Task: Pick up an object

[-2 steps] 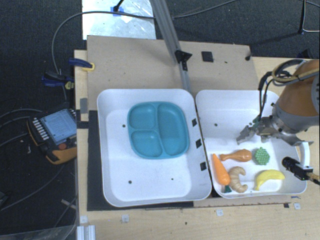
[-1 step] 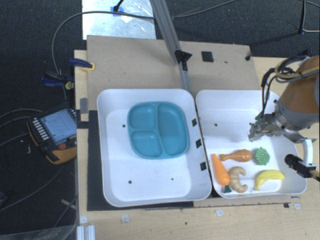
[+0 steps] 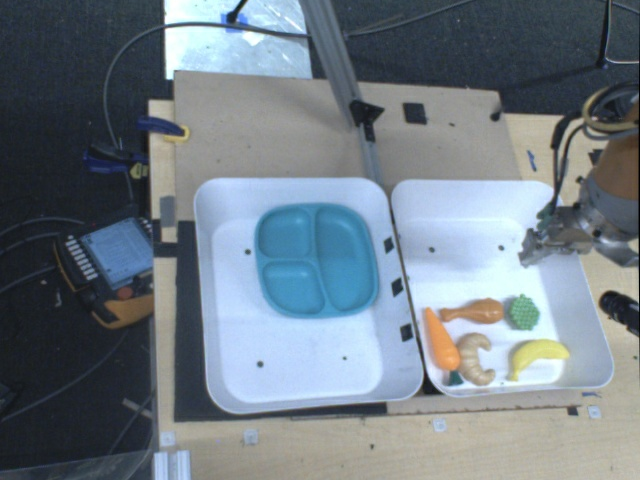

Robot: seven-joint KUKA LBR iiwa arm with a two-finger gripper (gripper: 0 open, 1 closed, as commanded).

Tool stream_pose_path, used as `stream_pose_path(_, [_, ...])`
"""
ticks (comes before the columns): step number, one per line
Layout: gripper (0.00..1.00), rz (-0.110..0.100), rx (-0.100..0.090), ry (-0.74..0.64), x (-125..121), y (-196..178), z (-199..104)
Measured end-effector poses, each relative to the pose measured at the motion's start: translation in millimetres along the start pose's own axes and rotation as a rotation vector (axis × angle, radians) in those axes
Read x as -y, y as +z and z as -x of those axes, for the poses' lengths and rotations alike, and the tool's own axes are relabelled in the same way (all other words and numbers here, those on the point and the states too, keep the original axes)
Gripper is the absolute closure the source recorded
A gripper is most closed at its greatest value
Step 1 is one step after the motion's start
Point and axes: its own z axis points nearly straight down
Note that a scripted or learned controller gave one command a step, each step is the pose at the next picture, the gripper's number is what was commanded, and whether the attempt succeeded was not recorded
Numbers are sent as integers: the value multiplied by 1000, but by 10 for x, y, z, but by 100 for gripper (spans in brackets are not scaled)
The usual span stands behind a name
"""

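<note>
The right bin (image 3: 470,230) serves as the landmark here. Along its near wall lie five toy foods: an orange carrot (image 3: 441,339) at the near-left corner, a tan croissant (image 3: 476,357) just beside it, a brown drumstick (image 3: 475,313) a little further in, a green broccoli (image 3: 522,313) touching the drumstick's end, and a yellow banana (image 3: 537,356) toward the near-right corner. All are small, glossy and plastic-looking, and all rest on the bin floor.

The hand (image 3: 532,247) hovers over the bin's right side, near the right wall and apart from the food — nothing sits between its fingers, and whether they are spread or closed cannot be told from this angle. Above it rises the grey arm (image 3: 612,193) with its orange band.

Touching the right bin's left wall stands the left bin (image 3: 225,268), holding a blue divided plate (image 3: 317,259) with three compartments. Both bins sit on a brown desk (image 3: 270,118). Beyond the right bin's far-left corner a grey pole (image 3: 330,38) slants up across the desk. Off the desk, far to the bin's left, a dark carpet (image 3: 60,48) carries loose cables, a few clamps (image 3: 125,153) and an orange-edged handset (image 3: 105,268) with a screen.
</note>
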Motion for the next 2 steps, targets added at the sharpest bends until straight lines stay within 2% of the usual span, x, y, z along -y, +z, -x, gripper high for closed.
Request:
stream_pose_path(1, [100, -1, -1, -3, -14, -528, 3])
stream_pose_path(2, [100, -3, -3, -8, -93, -558, -470])
